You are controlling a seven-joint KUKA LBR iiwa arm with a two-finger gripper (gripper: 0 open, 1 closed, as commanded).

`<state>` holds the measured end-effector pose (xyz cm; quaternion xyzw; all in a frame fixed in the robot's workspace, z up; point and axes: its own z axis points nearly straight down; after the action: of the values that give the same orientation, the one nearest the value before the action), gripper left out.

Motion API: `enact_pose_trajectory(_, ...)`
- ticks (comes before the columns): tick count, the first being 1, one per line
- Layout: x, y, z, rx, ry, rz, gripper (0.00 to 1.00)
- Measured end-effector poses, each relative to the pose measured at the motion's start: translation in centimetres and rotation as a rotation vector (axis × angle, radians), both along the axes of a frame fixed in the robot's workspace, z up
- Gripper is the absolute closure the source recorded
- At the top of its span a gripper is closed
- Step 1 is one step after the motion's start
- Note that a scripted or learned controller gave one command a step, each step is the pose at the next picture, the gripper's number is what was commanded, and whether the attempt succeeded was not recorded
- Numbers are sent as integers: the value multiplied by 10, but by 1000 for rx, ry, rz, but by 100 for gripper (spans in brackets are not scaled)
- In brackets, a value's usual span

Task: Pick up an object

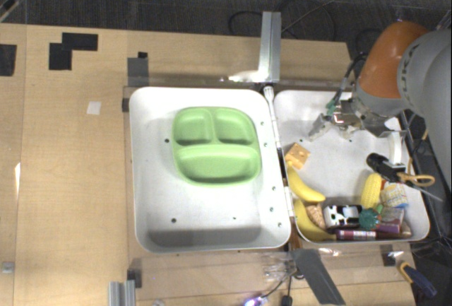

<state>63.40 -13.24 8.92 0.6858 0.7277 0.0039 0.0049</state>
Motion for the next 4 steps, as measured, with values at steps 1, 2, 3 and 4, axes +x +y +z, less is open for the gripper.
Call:
enact_pose_trajectory(1, 20, 40, 0, -1, 0, 243, 0)
enact_pose_trajectory(2, -40, 39, 2, -1, -1, 226, 0)
enact_pose_trajectory(3, -37, 41, 15, 1, -10, 226, 100)
enact_pose_trajectory(4, -37, 41, 15, 1, -10, 225, 0)
